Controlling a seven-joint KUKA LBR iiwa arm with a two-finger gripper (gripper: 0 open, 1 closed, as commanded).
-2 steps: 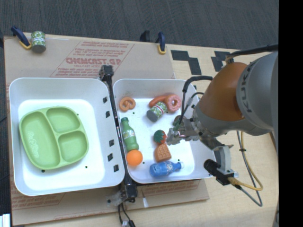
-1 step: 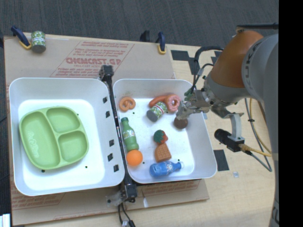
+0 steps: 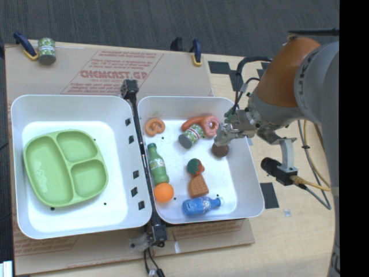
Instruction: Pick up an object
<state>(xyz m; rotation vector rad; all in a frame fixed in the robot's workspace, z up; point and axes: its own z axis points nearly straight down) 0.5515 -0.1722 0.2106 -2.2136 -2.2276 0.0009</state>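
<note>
Gripper (image 3: pixel 222 136) sits low at 3 o'clock in the right bin (image 3: pixel 245 180), directly over a brown object (image 3: pixel 220 150); finger state: cannot tell. Looks like grasp step; next needs a firm close, then a straight lift.

Green tray (image 3: pixel 41 178), orange ball (image 3: pixel 164 193)
</note>
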